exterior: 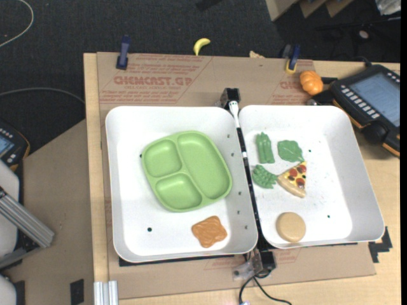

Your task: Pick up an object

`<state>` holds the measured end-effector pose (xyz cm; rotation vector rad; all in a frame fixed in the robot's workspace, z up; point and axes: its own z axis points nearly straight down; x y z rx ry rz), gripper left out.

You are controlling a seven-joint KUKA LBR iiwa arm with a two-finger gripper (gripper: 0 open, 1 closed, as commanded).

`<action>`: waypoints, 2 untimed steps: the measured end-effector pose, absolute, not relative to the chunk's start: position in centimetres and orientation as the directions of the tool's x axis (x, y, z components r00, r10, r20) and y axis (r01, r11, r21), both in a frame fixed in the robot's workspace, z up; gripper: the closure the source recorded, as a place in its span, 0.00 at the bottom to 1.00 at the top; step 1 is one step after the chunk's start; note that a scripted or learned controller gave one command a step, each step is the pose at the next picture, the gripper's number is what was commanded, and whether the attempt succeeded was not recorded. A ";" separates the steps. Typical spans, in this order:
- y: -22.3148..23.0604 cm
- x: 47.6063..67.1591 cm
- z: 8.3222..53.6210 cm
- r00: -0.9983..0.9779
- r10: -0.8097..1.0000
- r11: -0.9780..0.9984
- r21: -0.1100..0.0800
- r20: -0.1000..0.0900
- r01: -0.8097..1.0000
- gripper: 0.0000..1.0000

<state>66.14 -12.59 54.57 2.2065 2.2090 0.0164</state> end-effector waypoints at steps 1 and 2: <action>-12.5 66.2 54.7 -0.001 1.000 0.001 0.008 -0.004 1.000 1.00; -20.7 62.5 46.4 0.009 1.000 -0.009 -0.009 0.000 1.000 1.00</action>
